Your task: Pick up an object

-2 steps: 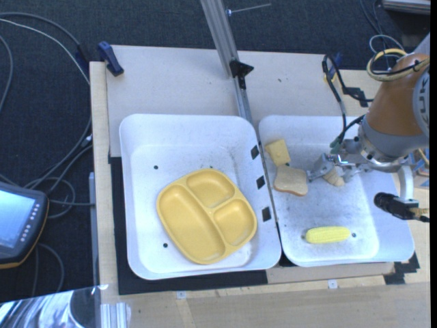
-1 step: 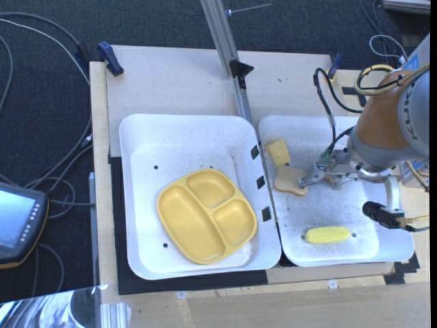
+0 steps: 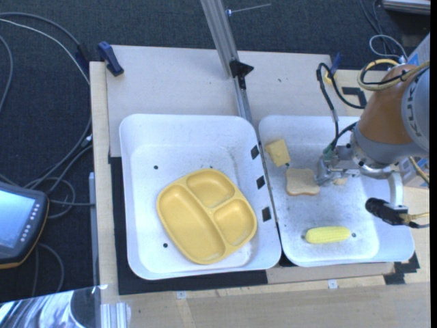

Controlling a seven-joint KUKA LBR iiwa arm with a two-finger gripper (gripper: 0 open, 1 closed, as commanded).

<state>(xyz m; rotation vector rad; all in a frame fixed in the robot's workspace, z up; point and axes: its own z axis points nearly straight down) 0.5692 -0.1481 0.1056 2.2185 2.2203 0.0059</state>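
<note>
**Hand lowered beside the toast in the right bin**

Two white bins are seen side by side. In the left bin (image 3: 136, 142) a yellow divided plate (image 3: 207, 214) is set, with three compartments. In the right bin (image 3: 300, 248) three items are found: a yellow cheese wedge (image 3: 277, 152) near the inner wall, a tan slice of toast (image 3: 301, 182) just below it, and a yellow corn cob (image 3: 328, 235) lying near the front wall, well apart from the others. The hand (image 3: 329, 172) is placed at the toast's right edge; whether it is spread or pressed together cannot be told. The bins are borne by a pale surface (image 3: 171, 80), around which dark carpet (image 3: 41, 101) and cables are seen.
</note>
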